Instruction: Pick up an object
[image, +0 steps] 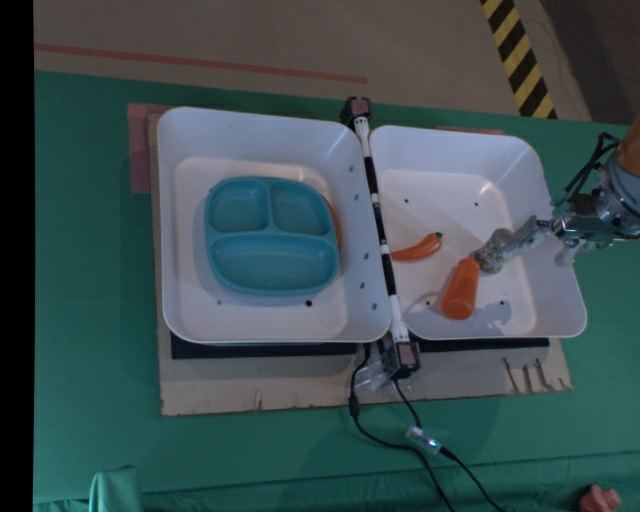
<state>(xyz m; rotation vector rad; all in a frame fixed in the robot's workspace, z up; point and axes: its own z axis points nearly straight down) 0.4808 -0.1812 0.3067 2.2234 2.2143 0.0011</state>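
Note:
An orange carrot-shaped object lies tilted in the right bin, toward its front. A slim orange chili pepper with a dark stem rests to its left, near the bin divider. My gripper reaches in from the right, its tip right at the carrot's upper end and seemingly touching it. The tip is too small and blurred to show whether the carrot is gripped. A shadow falls on the bin floor just right of the carrot.
The left bin holds a teal divided plate. A rod with black clamps runs between the bins. A cable trails over the green mat at the front. A small pink item sits at the bottom right.

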